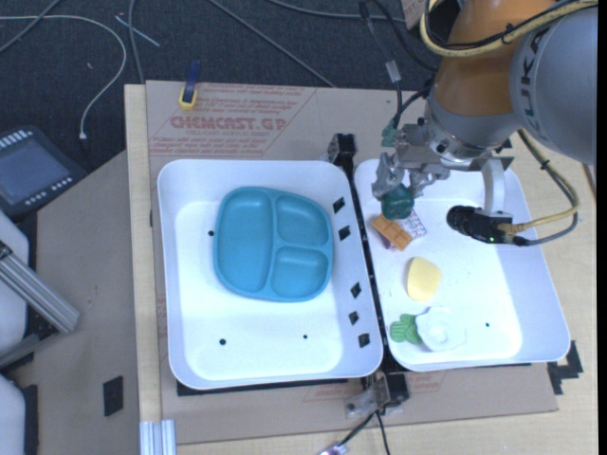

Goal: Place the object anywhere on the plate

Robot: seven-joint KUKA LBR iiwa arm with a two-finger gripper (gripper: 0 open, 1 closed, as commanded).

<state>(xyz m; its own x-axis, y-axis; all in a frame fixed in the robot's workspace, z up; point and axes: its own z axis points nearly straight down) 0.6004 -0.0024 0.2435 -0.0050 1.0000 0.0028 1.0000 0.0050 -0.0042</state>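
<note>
Teal object (396, 200) sits pinched in the pincer (398, 186), up over the right bin (512, 282), just above an orange block (391, 232). Blue plate (275, 245) waits in the left bin (190, 282), well apart. Thin grip there, I reckon; crossing the divider could shake it loose short of the plate.

Bench (256, 126): flat brown cardboard surface with red printed lettering across the 12 o'clock portion. Directly on it: two shallow white bins side by side, touching along their inner edges. Left bin (190, 339) occupies the 9 o'clock half; right bin (531, 301) occupies the 3 o'clock half. A small blue-and-yellow clip (190, 91) sits at the board's 11 o'clock edge. Black clamps (341, 148) join the bins at 12 o'clock.
</note>
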